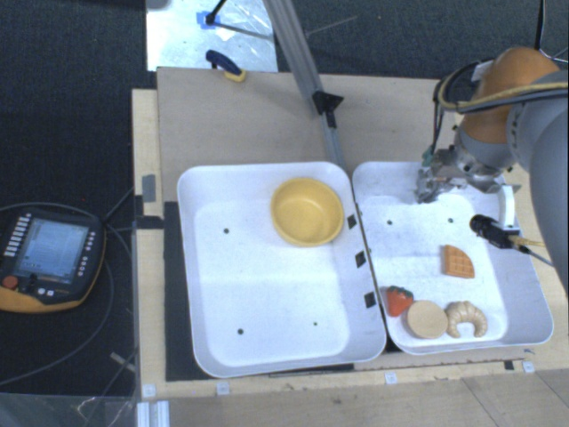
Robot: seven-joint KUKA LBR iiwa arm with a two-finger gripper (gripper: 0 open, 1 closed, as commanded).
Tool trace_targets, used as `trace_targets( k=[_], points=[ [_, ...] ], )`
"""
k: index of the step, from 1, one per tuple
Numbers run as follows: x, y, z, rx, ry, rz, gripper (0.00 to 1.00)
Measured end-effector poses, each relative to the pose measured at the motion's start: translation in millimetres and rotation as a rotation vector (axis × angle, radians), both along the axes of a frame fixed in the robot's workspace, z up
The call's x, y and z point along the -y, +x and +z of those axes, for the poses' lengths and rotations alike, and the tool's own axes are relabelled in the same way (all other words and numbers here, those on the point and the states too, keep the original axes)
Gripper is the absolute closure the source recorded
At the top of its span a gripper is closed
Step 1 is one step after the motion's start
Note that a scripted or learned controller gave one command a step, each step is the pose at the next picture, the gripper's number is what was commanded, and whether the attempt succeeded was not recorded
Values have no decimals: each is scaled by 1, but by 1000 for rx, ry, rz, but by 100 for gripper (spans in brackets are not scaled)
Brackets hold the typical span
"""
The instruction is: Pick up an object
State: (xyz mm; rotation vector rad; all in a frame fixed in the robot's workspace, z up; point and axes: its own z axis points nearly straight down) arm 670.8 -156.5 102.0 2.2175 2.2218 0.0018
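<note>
The gripper (433, 183) hangs over the far edge of the right bin (524, 327); whether it is parted or closed cannot be told. The waffle piece (458, 261), strawberry (397, 300), round biscuit (427, 319) and croissant (468, 318) lie in the bin's near half, well apart from the gripper. The yellow bowl (307, 211) rests in the left bin (204, 327).

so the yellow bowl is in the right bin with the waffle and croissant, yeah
Not quite: the camera view shows the yellow bowl in the left bin. The waffle and croissant are in the right bin.
</note>
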Motion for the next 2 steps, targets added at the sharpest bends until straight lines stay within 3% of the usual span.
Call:
trace_targets(
  k=[2],
  points=[
    [-3, -6, 99, 2, 0, -2, 100]
  ],
)
